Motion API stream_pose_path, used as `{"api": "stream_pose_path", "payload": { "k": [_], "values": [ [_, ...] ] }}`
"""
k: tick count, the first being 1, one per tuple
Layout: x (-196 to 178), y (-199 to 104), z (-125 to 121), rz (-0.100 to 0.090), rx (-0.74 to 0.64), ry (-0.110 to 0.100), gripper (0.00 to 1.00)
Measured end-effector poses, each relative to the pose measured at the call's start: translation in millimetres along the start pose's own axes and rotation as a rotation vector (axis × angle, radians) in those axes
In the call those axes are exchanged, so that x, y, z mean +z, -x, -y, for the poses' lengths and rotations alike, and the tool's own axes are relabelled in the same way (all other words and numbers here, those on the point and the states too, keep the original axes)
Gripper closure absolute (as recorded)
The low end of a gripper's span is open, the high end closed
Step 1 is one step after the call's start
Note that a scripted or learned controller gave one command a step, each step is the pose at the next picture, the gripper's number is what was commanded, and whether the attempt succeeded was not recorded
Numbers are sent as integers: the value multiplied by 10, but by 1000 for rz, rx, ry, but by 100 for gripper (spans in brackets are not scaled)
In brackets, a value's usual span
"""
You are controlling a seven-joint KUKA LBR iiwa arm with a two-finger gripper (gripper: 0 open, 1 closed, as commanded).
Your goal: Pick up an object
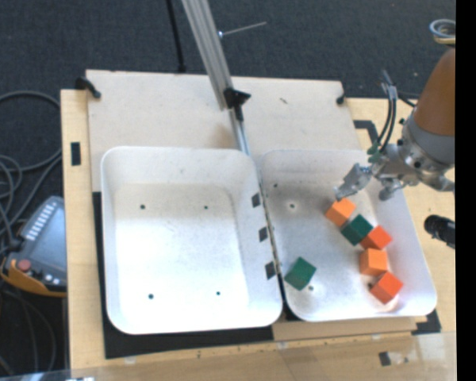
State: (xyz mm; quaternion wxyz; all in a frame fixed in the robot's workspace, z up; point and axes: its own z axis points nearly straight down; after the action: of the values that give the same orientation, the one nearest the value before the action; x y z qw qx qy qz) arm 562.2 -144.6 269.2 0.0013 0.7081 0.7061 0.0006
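The right bin (301, 173) holds several blocks. An orange cube (341, 211) lies nearest my gripper (371, 186), with a dark green cube (356, 229) touching it. More orange cubes (374, 260) trail toward the bin's front right corner. A lone green cube (300, 274) sits near the bin's front left. My gripper hangs over the right bin's back right part, just above and right of the first orange cube. It is open, its fingers spread with nothing between them.
The left bin (182, 240) stands beside the right one. A slanted aluminium bar (210, 46) rises from the back of the bench between the bins. Cables and a pendant (40, 240) lie on the floor at left.
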Motion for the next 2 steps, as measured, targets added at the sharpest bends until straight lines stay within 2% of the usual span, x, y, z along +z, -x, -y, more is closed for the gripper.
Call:
{"api": "stream_pose_path", "payload": {
  "k": [1,2],
  "values": [
    [1437,96,-281,7,-1,18,0],
    [1722,541,-1112,3,-6,3,0]
  ]
}}
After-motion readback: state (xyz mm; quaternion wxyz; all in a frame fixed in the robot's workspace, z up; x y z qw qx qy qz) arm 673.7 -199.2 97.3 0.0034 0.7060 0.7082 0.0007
